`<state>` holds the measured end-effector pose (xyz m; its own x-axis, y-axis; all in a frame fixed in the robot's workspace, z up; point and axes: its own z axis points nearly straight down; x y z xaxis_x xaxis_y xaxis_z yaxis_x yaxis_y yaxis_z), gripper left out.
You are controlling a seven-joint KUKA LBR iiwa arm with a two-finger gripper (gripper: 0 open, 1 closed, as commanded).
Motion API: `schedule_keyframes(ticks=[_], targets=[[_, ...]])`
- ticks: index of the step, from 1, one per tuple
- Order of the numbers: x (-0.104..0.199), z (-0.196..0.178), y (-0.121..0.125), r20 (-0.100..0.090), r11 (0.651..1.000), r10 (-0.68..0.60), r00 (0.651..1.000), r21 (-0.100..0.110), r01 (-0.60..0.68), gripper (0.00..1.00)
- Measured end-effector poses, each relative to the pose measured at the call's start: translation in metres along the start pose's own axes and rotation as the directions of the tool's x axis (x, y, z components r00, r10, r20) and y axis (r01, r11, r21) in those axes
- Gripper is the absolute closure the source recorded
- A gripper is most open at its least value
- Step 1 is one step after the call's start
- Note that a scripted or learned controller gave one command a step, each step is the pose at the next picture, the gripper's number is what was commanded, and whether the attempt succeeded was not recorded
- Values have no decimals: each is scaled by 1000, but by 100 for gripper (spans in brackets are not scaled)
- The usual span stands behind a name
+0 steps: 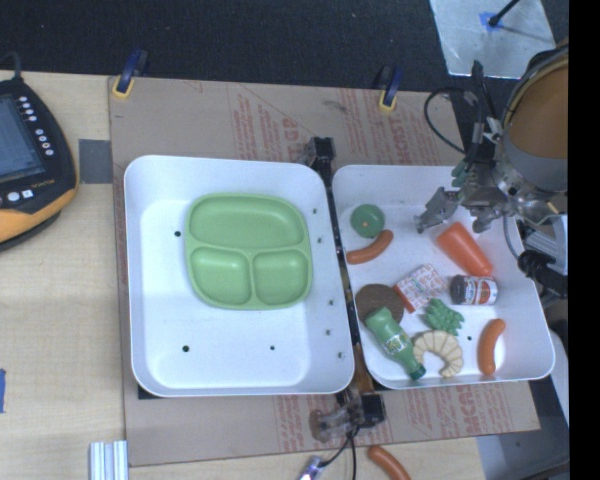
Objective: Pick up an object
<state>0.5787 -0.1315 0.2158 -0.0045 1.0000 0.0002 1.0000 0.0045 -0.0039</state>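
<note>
My gripper [453, 218] hangs over the back of the right bin [400, 183], its fingers open and spread with nothing between them. An orange carrot [465, 250] lies just in front of the fingertips. Further forward lie a pink-and-white packet [420, 286], a small dark can [473, 290], a brown disc [376, 296], a green bottle [395, 333], a green broccoli piece [442, 316], a croissant [440, 350] and a sausage [491, 346]. To the gripper's left sit a green round piece [367, 218] and another sausage [369, 248].
The left bin [160, 348] holds a green divided plate [250, 250]. A teach pendant [15, 168] rests at the bench's far left. One more sausage [390, 460] lies outside the bins at the front. Cables [450, 118] trail behind the arm.
</note>
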Motion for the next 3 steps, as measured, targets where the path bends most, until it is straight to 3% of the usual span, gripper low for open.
schedule_keyframes(ticks=[1, 2, 3], targets=[[-77, 105, -21, 6, 1000, 0, 1000, -8, 0, 0], [-81, 123, 64, 0, 1000, 2, 1000, -3, -2, 0], [-82, 112, 64, 0, 1000, -2, 1000, -2, 2, 100]])
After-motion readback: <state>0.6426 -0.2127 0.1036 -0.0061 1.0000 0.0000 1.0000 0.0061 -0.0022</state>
